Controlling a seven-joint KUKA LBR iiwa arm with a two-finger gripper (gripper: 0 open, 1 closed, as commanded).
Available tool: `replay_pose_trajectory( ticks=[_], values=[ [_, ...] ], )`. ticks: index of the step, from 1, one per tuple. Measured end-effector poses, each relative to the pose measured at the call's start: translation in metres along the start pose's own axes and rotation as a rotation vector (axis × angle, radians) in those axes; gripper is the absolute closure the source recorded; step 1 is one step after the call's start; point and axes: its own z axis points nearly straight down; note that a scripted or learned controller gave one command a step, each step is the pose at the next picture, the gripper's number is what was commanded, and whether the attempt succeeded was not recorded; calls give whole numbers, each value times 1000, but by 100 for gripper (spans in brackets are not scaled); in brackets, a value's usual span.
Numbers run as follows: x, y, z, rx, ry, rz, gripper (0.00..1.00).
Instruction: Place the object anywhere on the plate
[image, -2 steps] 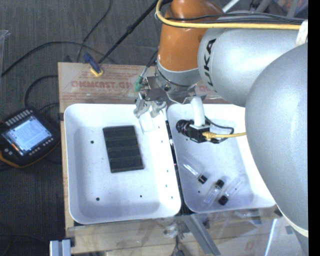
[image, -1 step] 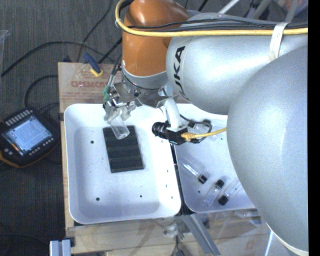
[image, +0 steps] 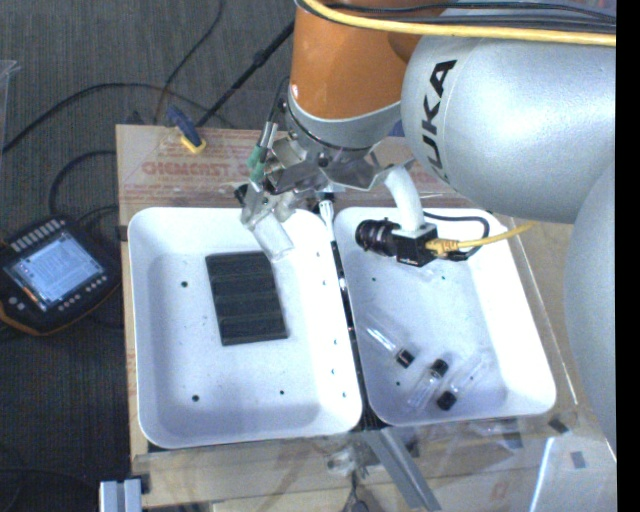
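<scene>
A wooden tabletop (image: 160, 170) carries two white bins. The end effector (image: 268, 222) hangs over the left bin's (image: 160, 330) back right corner, its fingers closed on a clear plastic object (image: 272, 238). The black ribbed plate (image: 246, 297) lies just below and in front of it. More clear vials (image: 440, 385) rest in the right bin (image: 520, 340), well apart.

Obscured and cropped regions, overhead view

My arm (image: 500, 100) is cut off by the top and right edges and covers the counter's (image: 160, 165) far right corner. My pincer (image: 268, 222): fingertips blur into a clear object; grip state unresolved. Clear items (image: 440, 380) in the right bin (image: 530, 330) too faint to identify. Pendant (image: 50, 272) screen unreadable.
</scene>
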Motion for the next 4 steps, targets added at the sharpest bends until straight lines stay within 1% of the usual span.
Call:
replay_pose_trajectory(
  ticks=[1,2,3,4],
  values=[
    [27,41,-3,-1,-1,-236,100],
    [29,42,53,0,0,-321,100],
    [12,75,19,-2,-2,-436,100],
    [41,39,61,0,0,-558,100]
  ],
)
